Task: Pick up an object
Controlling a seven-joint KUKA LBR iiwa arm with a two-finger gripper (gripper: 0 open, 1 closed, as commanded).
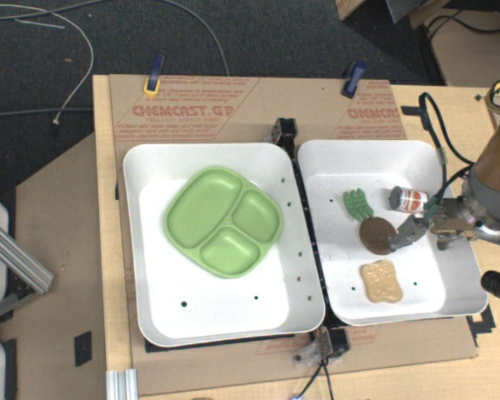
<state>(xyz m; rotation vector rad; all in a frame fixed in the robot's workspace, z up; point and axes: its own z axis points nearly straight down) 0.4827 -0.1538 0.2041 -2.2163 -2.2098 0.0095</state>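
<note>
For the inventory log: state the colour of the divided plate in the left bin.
Light green, the divided plate, seen plainly in the camera view.

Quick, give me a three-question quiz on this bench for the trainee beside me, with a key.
1. True or false: the green plate lies in the right bin.
2. Which item lies nearest the gripper? A) brown disc B) tan cracker C) green toy
3. Fill in: the small can lies on its ____.

Key: 1 false, it lies in the left bin; 2 A; 3 side.
</note>
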